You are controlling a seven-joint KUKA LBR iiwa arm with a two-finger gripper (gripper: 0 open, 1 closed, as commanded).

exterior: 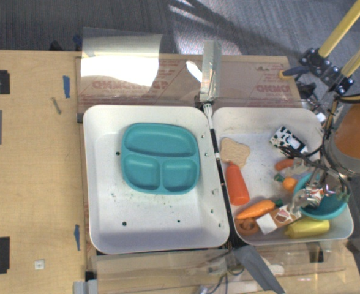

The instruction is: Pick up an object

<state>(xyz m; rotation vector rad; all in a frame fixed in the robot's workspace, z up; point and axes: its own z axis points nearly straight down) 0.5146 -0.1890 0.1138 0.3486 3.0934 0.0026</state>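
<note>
Bench (27,182): light wood top with black corner marks and blue tape tabs; dark grey carpet beyond its far edge. A clear plastic sheet stands behind the bins.

Count: two white bins. Left bin (100,225) carries one teal divided plate (160,158), three compartments, sitting toward the far half. Right bin (253,118) carries a jumble: one tan bread slice (235,152) near its left wall, one orange-red cylinder (236,184) just below the bread, one carrot (255,209), one brown ring-shaped piece (248,226) at the near left corner, one yellow banana-like piece (307,228) at the near edge, one black-and-white toy (288,141) toward the far right, one teal bowl (326,208) at the right wall, plus small orange bits mid-bin.

Gripper (310,195) hangs over the right bin's near right area, at the teal bowl's left rim; cables obscure it, finger state cannot be told. The carrot lies left of it, apart.
</note>
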